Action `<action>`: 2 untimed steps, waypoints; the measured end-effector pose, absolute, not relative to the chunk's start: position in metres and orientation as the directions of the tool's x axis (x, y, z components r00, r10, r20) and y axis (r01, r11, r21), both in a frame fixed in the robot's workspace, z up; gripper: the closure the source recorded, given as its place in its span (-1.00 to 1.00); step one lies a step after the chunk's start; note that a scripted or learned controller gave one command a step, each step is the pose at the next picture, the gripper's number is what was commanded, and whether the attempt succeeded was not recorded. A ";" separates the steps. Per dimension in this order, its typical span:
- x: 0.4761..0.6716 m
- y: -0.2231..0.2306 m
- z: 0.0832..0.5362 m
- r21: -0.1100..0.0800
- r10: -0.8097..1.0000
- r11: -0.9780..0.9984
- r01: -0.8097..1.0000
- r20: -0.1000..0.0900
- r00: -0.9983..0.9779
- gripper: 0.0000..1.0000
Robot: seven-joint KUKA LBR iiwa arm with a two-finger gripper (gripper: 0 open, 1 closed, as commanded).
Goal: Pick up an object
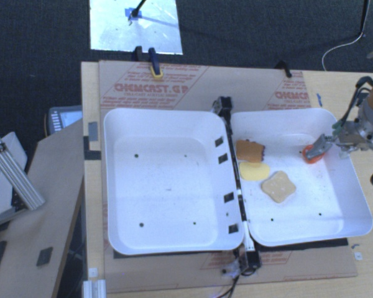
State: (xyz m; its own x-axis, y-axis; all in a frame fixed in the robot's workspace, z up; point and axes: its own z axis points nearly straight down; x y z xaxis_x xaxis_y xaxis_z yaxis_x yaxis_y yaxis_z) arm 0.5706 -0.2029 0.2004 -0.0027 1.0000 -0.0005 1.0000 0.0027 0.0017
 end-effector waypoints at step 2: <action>0.632 -0.196 0.452 0.008 1.000 0.011 1.000 -0.004 -0.011 1.00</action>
